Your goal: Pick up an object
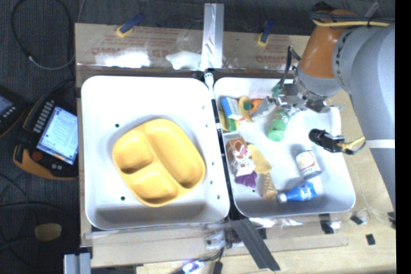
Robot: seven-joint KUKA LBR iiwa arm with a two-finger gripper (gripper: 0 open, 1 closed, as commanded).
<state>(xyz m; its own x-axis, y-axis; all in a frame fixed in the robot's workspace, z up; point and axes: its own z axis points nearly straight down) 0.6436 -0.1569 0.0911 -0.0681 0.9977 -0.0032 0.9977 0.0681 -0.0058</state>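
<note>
I have the gripper [287,101] low in the right bin [343,199], near its back edge, and I can't tell its state from up here. The green bottle [277,126] lies just beside and slightly below it, possibly touching. To do this well, I want to centre over the bottle's body and come straight down, keeping clear of the orange toy [249,106] to the left.

Arm [369,67] cut off at right edge; green bottle [277,125] top hidden under wrist.
</note>
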